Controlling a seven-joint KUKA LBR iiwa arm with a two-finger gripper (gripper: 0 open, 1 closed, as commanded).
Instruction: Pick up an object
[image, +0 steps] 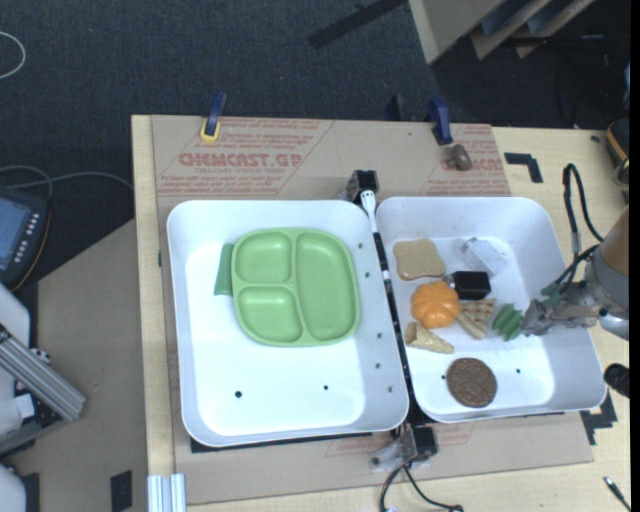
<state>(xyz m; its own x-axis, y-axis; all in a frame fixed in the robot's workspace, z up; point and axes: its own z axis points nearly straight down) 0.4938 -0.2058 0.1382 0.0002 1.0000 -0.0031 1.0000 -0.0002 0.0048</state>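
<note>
Hand (540, 318) at right of frame, low in right bin (530, 225), tips touching green object (508, 320); grip state cannot tell. Orange fruit (436, 303) just left, brown disc (470, 382) below. Green tray (295, 285) in left bin (200, 330).

A robotics lab: a plywood surface (300, 160) stencilled with lettering, blue clamps (438, 118) at its far edge, loose cables (60, 185) on dark carpet, aluminium framing (40, 375) beside its left edge.
</note>
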